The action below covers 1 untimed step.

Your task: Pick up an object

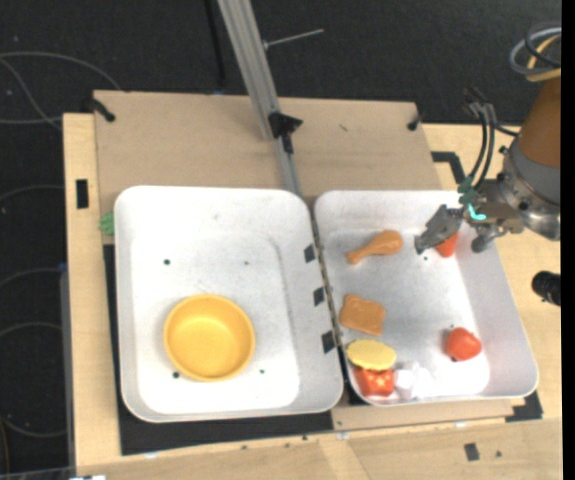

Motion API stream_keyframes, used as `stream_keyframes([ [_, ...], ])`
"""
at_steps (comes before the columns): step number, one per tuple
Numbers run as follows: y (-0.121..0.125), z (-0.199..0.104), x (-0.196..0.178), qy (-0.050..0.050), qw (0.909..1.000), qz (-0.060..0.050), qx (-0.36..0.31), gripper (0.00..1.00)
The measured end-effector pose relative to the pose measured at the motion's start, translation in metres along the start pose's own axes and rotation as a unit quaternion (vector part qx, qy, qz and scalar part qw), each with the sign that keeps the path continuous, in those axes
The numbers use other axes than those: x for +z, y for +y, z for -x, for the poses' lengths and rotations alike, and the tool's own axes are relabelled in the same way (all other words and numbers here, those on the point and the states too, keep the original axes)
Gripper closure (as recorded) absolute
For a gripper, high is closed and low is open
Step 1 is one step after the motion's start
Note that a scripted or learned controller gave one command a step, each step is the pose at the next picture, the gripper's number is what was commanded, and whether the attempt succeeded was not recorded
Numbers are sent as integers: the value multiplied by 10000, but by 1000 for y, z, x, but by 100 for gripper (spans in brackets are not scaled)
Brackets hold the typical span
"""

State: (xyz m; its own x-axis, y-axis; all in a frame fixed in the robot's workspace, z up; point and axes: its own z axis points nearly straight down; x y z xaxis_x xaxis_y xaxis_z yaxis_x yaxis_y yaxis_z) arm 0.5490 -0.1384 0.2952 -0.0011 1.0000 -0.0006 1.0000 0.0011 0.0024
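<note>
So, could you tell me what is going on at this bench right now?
The grey arm's gripper hangs over the far right part of the right-hand white bin, right at a small red-orange object; whether it holds it is unclear. In that bin also lie an orange drumstick-shaped toy, a brown toast-like piece, a red round toy and a yellow-topped red piece. A yellow bowl sits in the left-hand white bin.

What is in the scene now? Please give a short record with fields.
left bin: holds a yellow bowl
right bin: holds a drumstick-shaped toy, a brown toast-like piece, a red round object, a yellow-and-red item
end effector: over the right bin's far right part, a small red object at its tips
grasp: not confirmed
</note>
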Motion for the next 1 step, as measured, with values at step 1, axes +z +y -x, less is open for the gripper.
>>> stream_keyframes([
  [1, 6, 6, 46, -6, 10000, -27, 11, 0],
])
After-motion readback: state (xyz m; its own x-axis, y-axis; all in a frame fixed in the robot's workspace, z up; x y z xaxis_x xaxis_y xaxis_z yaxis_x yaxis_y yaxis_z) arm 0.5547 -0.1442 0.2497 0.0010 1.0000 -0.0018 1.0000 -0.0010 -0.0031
